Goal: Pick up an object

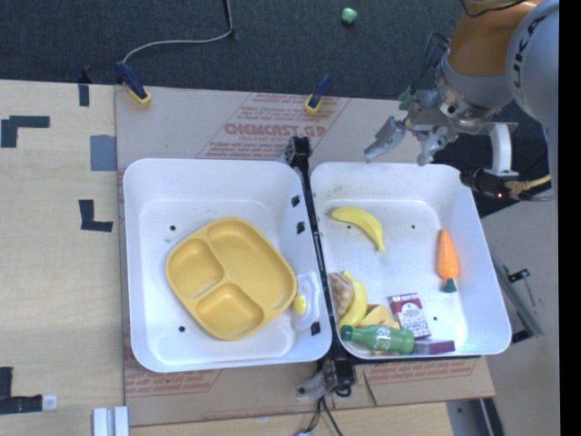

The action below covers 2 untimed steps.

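The gripper hung above the far rim of the right bin, its fingers spread wide and holding nothing. In that bin lay a banana near the middle, a carrot by the right wall, and a green bottle beside a small red carton at the near edge. The left bin held a yellow divided plate.

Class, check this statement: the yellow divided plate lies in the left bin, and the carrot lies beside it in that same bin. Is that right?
Not quite. The yellow divided plate does lie in the left bin, but the carrot lies in the right bin, near its right wall, as the camera view shows.
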{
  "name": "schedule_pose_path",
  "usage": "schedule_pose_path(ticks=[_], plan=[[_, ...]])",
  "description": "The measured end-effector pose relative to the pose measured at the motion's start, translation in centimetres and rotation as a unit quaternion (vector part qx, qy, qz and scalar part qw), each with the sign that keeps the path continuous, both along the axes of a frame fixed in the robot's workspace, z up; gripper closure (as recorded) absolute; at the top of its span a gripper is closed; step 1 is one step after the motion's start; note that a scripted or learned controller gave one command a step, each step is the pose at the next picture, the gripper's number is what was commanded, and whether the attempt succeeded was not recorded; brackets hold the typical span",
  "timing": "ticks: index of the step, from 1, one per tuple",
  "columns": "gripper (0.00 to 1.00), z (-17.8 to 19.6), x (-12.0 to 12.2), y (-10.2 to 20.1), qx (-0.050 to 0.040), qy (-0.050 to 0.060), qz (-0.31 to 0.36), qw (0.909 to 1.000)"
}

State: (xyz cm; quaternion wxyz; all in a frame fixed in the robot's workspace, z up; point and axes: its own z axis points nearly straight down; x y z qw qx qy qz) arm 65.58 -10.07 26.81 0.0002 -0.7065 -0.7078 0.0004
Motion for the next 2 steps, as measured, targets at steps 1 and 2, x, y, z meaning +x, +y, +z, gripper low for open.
schedule_pose_path(ticks=[1,2], plan=[[0.00,-8.4,0.1,-0.7,-0.0001,0.001,0.000,1.0000],[0.00,-18.2,-0.3,0.2,-0.0001,-0.001,0.000,1.0000]])
